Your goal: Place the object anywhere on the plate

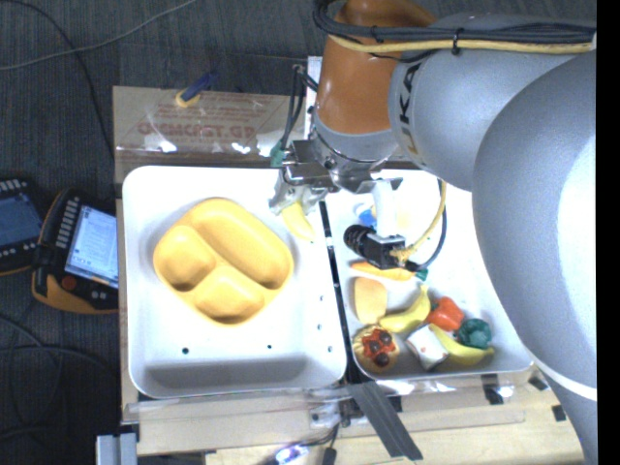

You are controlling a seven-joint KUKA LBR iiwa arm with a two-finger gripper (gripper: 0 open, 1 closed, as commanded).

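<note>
Fingers [288, 199] pinch yellow object [299, 223] beside plate [223, 260]

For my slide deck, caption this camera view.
Claw hovers with a pale yellow object above the yellow sectioned plate in the left bin.

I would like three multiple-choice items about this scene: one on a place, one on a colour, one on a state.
1. In which bin does the plate lie?
A. the left bin
B. the right bin
C. outside both bins

2. What colour is the plate?
A. blue
B. yellow
C. black

3. Where is the end effector relative to the plate?
A. resting in the plate's middle
B. above the plate's upper right edge, near the wall between the bins
C. over the toy food heap

Key:
1 A, the plate sits in the left bin.
2 B, all its sections are yellow.
3 B, it hangs by the divider, with a pale yellow piece below it; the toy food lies in the right bin.
</note>
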